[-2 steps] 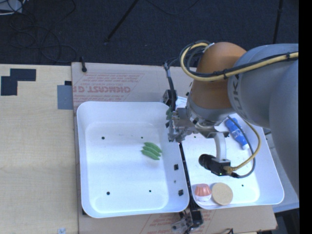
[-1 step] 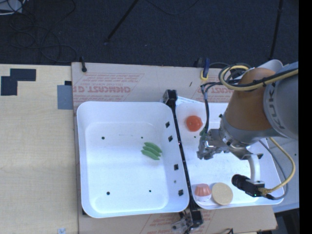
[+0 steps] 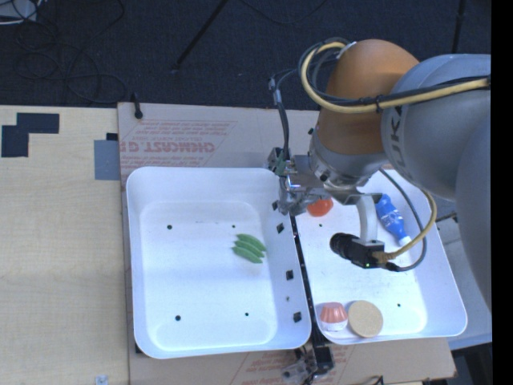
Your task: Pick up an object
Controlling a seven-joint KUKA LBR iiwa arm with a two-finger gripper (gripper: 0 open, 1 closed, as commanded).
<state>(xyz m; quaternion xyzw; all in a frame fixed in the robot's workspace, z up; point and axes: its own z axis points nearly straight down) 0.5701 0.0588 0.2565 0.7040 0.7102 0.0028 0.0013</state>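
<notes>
over the right bin (image 3: 449,311), the hand (image 3: 300,199) hangs near an orange ball (image 3: 321,208); i cannot tell its state. a green pod (image 3: 249,248) lies in the left bin (image 3: 152,195).

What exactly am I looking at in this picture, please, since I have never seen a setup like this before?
This is a single photo from a fixed camera above a bench, looking down at a slant. The big grey robot arm with the orange band reaches in from the right. Its gripper hangs low over the inner edge of the right shallow white plastic bin; I cannot tell how its jaws stand or whether anything is held. That bin holds a small orange-red object close beside the gripper, a blue and white bottle-like item, a round tan disc and a small pink and white object. The left shallow white plastic bin holds a green pod-shaped object.
</notes>
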